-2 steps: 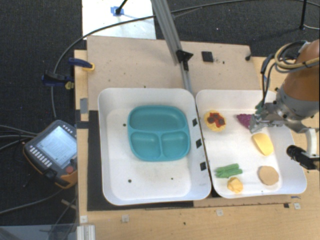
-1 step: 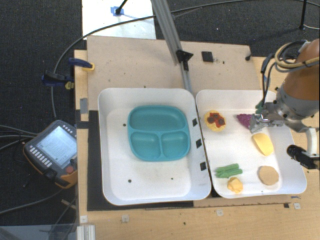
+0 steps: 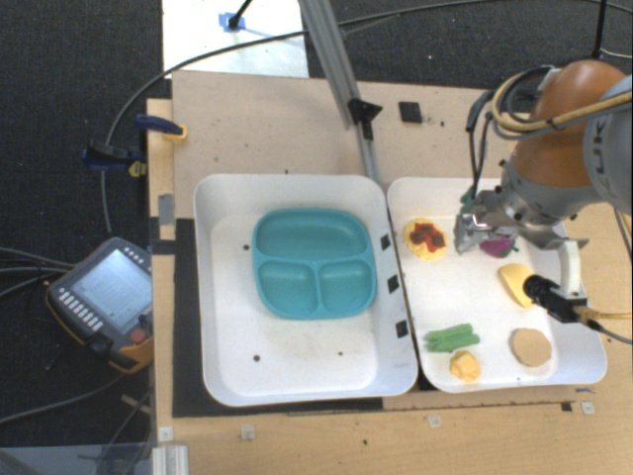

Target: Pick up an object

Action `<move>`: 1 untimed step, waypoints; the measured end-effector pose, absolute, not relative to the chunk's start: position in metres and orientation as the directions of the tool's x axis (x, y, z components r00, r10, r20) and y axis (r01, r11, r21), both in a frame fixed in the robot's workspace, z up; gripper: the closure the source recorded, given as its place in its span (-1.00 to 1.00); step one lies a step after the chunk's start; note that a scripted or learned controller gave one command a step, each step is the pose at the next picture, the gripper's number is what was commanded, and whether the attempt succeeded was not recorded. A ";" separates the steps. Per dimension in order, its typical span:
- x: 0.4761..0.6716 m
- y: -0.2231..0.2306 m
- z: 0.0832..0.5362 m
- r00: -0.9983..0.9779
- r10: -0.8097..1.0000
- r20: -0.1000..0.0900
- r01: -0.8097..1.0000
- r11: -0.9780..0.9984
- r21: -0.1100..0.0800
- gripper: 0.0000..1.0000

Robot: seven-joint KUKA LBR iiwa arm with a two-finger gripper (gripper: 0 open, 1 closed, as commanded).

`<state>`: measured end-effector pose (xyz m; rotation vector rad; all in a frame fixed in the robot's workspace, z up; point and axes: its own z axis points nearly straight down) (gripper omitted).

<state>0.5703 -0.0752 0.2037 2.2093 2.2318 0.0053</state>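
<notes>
One purple object (image 3: 494, 243) beside fingers (image 3: 467, 236)

Arm (image 3: 584, 117): a rounded orange band is seen above a grey shell at the view's right.
Cables (image 3: 514, 102): a bundle of black and yellowish leads is looped beside the orange band.
Wrist (image 3: 539, 211): grey metal housing is seen below the band.
Tool (image 3: 473, 228): silvery, angular metal parts are seen at the wrist's left end.
Side fitting (image 3: 552, 297): a white bracket carries a black cylindrical part.
</notes>
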 end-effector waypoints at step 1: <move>0.590 -0.017 0.216 -0.012 1.000 0.003 1.000 0.012 0.004 1.00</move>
